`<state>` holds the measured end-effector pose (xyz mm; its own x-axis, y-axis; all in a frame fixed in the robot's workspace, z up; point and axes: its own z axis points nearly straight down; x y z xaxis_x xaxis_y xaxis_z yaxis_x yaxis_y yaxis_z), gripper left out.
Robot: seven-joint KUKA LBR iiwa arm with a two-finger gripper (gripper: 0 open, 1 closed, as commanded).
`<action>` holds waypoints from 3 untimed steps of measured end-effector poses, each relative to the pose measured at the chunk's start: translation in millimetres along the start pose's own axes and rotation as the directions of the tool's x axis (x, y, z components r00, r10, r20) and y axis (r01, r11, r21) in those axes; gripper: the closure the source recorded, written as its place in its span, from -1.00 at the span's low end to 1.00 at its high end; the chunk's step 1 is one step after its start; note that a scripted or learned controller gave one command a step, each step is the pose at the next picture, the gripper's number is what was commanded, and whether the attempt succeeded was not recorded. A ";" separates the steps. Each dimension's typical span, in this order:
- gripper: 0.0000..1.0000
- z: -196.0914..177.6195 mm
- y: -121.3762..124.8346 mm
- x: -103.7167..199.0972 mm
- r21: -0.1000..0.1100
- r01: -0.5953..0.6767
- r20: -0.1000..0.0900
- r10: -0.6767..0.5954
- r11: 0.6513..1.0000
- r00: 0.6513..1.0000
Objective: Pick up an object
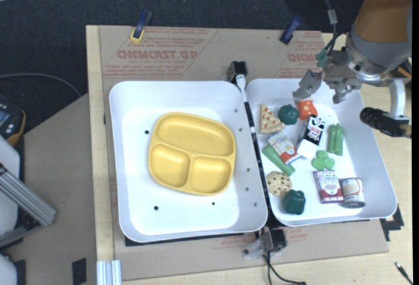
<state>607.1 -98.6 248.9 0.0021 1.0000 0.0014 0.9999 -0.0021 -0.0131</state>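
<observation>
1. Nearest the camera, the right bin (386, 193) has its front row packed: a dark green pepper (294, 202) touches a cookie (278, 182), and a can (352, 192) lies against a red carton (326, 185). I'd leave these alone, since any grasp here would nudge a neighbour.
2. The left bin (124, 146) holds a yellow tray (192, 152), nothing to pick there.
3. Mid-bin, a green leafy piece (321, 161), green pods (335, 138) and a black-and-white carton (315, 130) sit close together; a green stick (278, 158) lies beside a small packet (283, 144).
4. Farther back, a pizza slice (268, 118), a dark green lump (287, 113) and a small orange piece (307, 109) cluster at the bin's far end.
5. The gripper (326, 86) hangs just above that orange piece, its two fingers spread apart with nothing between them.
6. To do this well, I'd say it should drop straight down so the fingers straddle the orange piece, clear of the lump and the carton, close only once low enough, then lift slowly.
</observation>
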 end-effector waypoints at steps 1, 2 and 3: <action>-1.00 -6.5 2.1 0.1 -0.012 0.002 0.001 -0.002 1.000 1.000; -1.00 56.6 -1.6 -2.5 -0.005 0.001 0.000 -0.001 1.000 1.000; -1.00 102.8 -9.2 -1.4 -0.006 0.002 0.000 -0.002 1.000 1.000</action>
<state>596.5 -99.9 146.2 0.0002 1.0000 0.0015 1.0000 -0.0002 -0.0071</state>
